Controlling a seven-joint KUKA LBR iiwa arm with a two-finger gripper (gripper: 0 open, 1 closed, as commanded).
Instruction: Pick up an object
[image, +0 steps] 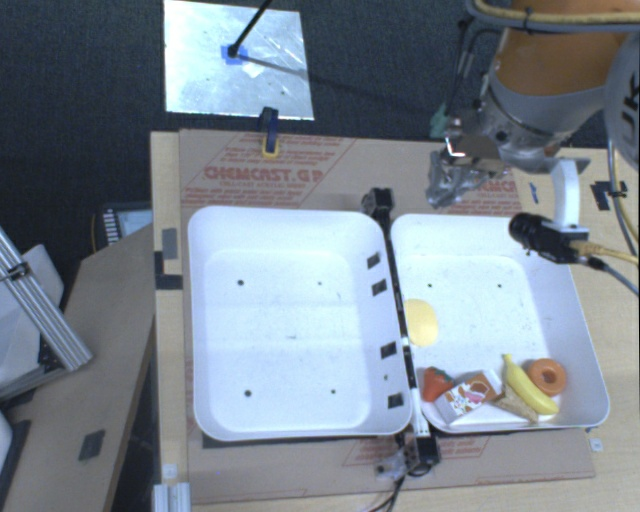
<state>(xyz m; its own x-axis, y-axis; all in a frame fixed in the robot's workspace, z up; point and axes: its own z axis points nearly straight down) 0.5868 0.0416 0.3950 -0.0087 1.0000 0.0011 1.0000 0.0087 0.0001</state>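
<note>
We see our end effector up high, past the far rim of the right bin. We cannot tell how it is set. The things to pick sit in the near corner of that bin: a banana, an orange ring, a small packet and a red piece, all close together. A yellow round thing lies alone by the middle wall. We think that one is easiest, with open room around it. The left bin gives room too.
</note>
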